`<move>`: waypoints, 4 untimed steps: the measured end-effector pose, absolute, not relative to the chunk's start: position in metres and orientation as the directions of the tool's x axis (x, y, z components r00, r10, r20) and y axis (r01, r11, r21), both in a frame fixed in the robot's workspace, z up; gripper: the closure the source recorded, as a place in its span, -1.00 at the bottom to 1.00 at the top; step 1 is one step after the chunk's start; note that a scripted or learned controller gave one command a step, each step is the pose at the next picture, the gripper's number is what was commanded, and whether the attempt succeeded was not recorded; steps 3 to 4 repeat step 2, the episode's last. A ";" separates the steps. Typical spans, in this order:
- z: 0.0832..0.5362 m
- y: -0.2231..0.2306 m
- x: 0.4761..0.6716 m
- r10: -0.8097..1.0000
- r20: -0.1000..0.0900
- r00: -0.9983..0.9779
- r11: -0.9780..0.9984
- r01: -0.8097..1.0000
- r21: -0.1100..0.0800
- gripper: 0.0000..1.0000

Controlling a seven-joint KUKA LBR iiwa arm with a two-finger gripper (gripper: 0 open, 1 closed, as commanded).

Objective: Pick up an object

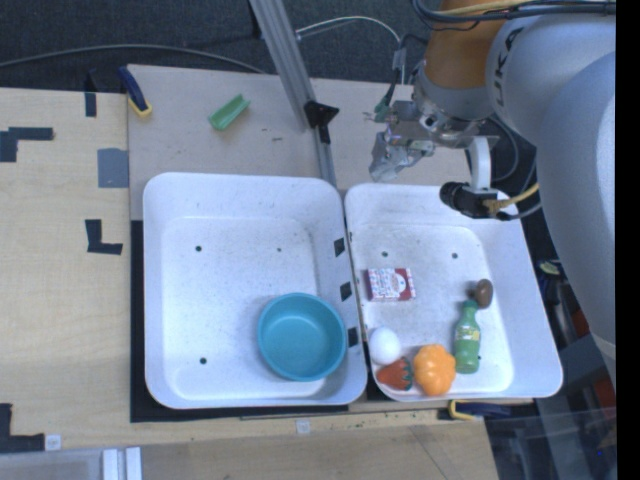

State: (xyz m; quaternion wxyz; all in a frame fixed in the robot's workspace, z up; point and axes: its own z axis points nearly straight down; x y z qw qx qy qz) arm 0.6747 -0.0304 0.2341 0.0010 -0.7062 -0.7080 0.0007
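Spanning a pale wooden bench (60, 298), two white bins (170, 268) sit below fingers (388, 163) whose state I cannot tell.

even, bright overhead light; soft shadows inside white bins (160, 268); slight overall blur, mild grain.

Arm (560, 78): smooth, rounded light-grey casing with a glossy sheen, filling the upper right. Orange band (480, 8): a bulbous orange collar above the wrist, crossed by thin black cables (520, 3) looping over its top. Wrist flange (450, 103): a grey ring below the band, darker at its lower rim. Gripper (393, 160): a compact metallic grey block with small dark fittings and fine wires at its side. Side attachment (478, 193): a white bracket bearing a black cylindrical part, with yellow and black cables trailing beside it
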 end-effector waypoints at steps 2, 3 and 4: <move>0.226 0.082 0.669 1.000 0.001 -0.007 0.007 1.000 -0.004 1.00; 0.226 0.082 0.669 1.000 0.001 -0.007 0.007 1.000 -0.004 1.00; 0.226 0.082 0.669 1.000 0.001 -0.007 0.007 1.000 -0.004 1.00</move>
